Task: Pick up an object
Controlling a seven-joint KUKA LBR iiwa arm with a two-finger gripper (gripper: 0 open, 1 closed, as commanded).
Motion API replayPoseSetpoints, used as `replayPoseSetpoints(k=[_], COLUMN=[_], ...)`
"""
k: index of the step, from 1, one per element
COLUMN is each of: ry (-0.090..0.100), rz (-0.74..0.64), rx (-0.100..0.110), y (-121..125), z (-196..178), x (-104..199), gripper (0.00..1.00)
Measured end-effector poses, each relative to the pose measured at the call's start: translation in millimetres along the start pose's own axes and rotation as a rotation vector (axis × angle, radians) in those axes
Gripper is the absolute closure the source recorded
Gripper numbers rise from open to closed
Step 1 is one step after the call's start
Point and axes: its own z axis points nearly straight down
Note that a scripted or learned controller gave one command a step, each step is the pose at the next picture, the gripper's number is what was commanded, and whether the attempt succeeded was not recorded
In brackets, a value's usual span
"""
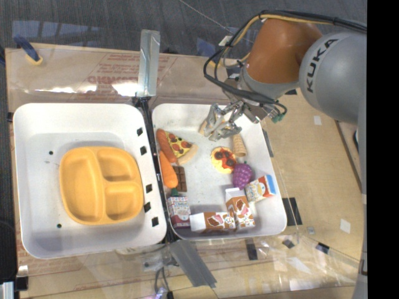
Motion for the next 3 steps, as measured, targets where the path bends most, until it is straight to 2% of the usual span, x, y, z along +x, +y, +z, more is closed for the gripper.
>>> replayPoseSetpoints(k=[1,3], ry=[-0.005,-0.014], rz=[0.128,0.123], rx=[0.005,0.011], y=[47,46], z=[70,45], x=[-37,-41], gripper=[1.00,1.00])
